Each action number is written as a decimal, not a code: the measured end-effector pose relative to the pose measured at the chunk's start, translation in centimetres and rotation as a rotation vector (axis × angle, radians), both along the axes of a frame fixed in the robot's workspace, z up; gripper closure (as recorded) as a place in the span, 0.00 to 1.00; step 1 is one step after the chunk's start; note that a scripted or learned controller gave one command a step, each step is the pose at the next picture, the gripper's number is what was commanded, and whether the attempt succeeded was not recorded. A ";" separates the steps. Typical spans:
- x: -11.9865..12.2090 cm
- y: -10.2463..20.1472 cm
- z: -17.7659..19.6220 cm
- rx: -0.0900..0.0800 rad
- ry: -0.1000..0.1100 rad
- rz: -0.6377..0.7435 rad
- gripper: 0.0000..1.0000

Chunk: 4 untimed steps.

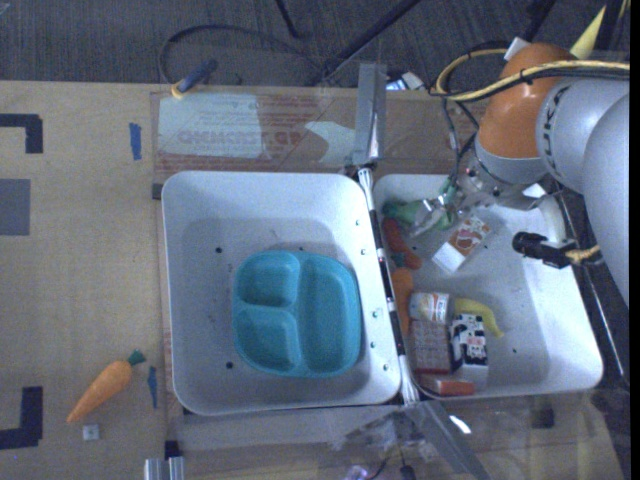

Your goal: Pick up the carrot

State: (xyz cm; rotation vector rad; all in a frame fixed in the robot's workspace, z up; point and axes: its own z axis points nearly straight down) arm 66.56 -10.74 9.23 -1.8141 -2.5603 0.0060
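Observation:
A toy carrot (100, 389) with a green top lies on the wooden bench at the lower left, outside both bins. Another orange, carrot-like piece (403, 245) with green at its upper end lies along the left wall of the right bin (560, 308). A rounder orange piece (402, 286) sits just below it. My gripper (447, 206) hangs over the upper left part of the right bin, just right of that green end and beside a white packet (468, 236). From this angle I cannot make out anything held.
The left bin (200, 208) holds a blue divided plate (297, 313). Small cartons (430, 328), a black and white box (468, 338), a yellow banana (482, 314) and a red piece (447, 387) crowd the right bin's lower left. Cables run above the bins.

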 end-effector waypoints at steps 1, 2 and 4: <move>-1.4 -0.5 -0.7 0.001 0.002 0.789 0.00; -2.1 0.1 -0.7 0.002 -0.008 0.806 0.00; -3.7 7.7 13.8 0.001 -0.010 0.919 1.00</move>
